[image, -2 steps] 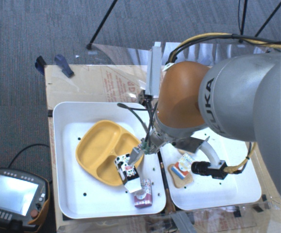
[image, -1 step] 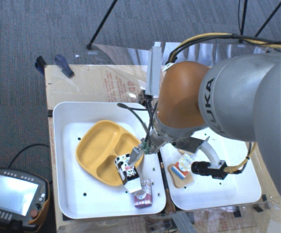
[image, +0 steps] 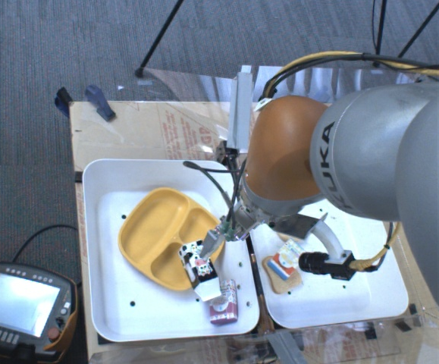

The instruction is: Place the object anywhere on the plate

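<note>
A yellow divided plate lies in the left white bin. A small white carton with black spots rests tilted across the plate's near right rim. My gripper hangs right above the carton's upper end, over the plate's right compartment. The large grey and orange wrist hides most of it from above. Whether it touches the carton I cannot tell.
A maroon and pink carton lies in the left bin just in front of the spotted carton. In the right bin a tan toy biscuit with red and blue stripes sits near the dividing wall.
</note>
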